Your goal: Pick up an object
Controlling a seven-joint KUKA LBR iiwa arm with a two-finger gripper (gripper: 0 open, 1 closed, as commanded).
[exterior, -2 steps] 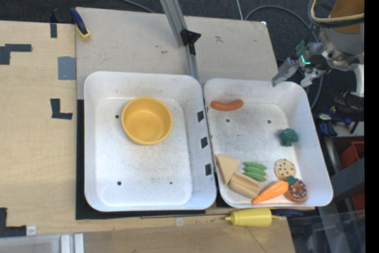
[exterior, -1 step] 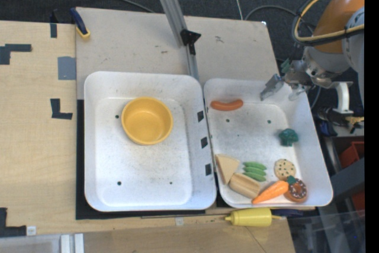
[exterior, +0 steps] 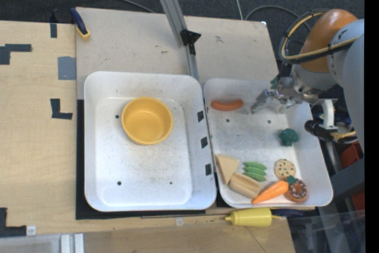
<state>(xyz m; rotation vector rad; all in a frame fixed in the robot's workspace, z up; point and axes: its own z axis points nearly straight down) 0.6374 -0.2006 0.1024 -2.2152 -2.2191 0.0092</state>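
Hot dog (exterior: 227, 105) lying at back of right bin (exterior: 269, 145), nothing lifting it yet. Gripper (exterior: 263, 102) hanging just beside it on right, tips spread apart, pinching nothing. Picking up not done; closing in and grabbing left to do. Broccoli (exterior: 288, 137), cookie (exterior: 284, 169), carrot (exterior: 270, 191) waiting nearer front. Yellow bowl (exterior: 147, 120) sitting in left bin (exterior: 100, 145).

Arm (exterior: 331, 44) reaches leftward, tool (exterior: 260, 105) tilted down.
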